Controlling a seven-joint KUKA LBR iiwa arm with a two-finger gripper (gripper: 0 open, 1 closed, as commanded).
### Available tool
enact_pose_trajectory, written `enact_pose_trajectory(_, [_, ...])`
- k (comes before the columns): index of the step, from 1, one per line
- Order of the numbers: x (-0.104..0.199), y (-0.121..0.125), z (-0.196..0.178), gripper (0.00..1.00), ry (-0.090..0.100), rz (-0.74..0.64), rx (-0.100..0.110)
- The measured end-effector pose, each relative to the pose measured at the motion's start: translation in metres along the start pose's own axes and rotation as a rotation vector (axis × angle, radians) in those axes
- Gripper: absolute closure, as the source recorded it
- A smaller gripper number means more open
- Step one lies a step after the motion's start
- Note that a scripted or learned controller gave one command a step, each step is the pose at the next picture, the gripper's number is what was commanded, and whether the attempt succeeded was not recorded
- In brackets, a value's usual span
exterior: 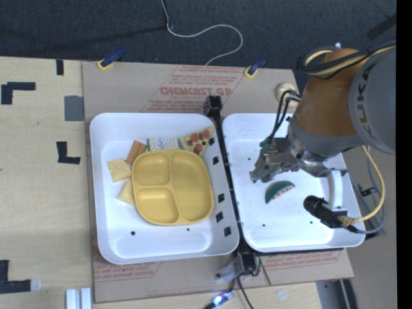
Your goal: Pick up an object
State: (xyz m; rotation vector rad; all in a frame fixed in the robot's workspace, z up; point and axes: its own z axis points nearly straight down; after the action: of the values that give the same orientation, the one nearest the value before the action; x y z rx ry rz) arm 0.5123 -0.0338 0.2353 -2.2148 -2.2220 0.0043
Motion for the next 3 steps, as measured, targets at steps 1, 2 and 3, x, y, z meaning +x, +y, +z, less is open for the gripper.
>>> enact_pose_trajectory(1, [0.006,-0.002,0.022,1.00,-0.002,0.003,0.000])
enact_pose_trajectory(2, [-0.003,-0.004,0.018,1.00,-0.001,0.002,-0.003])
enact_pose_trajectory(3, [0.004,-0.003,0.001,1.00,0.000,0.000,-0.005])
